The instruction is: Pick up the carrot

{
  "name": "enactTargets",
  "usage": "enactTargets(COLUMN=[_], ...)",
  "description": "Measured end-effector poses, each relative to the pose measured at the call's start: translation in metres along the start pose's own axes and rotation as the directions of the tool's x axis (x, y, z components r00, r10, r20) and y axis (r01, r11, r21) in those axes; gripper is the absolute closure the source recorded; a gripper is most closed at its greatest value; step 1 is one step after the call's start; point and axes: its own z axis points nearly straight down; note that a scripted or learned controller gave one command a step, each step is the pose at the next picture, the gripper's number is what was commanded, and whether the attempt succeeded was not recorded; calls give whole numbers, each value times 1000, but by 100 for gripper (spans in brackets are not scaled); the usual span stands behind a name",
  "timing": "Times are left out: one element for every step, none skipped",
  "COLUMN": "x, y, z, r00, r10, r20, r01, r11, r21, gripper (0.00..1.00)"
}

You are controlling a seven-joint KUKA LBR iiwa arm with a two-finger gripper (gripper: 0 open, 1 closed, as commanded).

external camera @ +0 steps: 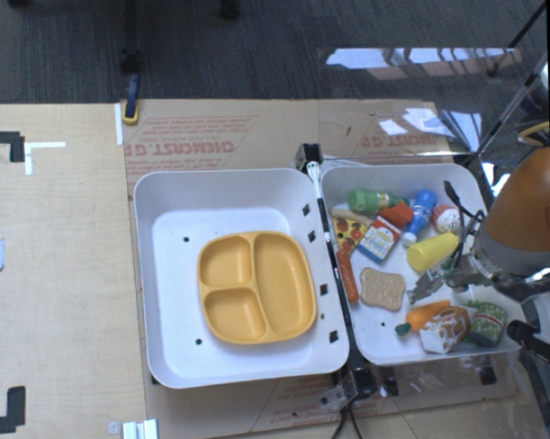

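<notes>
The carrot (425, 313) is orange with a green tip. It lies near the front of the right bin (378, 345), between a bread slice (383, 289) and a white printed pack (445, 331). My gripper (430, 284) hangs just above the carrot's upper end, a little to the right of the bread. The grey arm with its orange band (527, 210) comes in over the bin's right wall. The view shows nothing held in the gripper.
Around the carrot the right bin holds a yellow bottle (432, 250), a juice box (377, 240), a sausage (349, 276), a pizza slice (346, 227), green (369, 200) and blue (421, 209) bottles and a green can (488, 322). A yellow divided plate (257, 287) lies in the left bin (159, 263).
</notes>
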Motion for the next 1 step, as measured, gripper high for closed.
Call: enactTargets(x=[47], y=[-10], z=[8], r00=[975], r10=[-222], r20=[-2], r01=[222], r11=[975], r21=[1], gripper=[0])
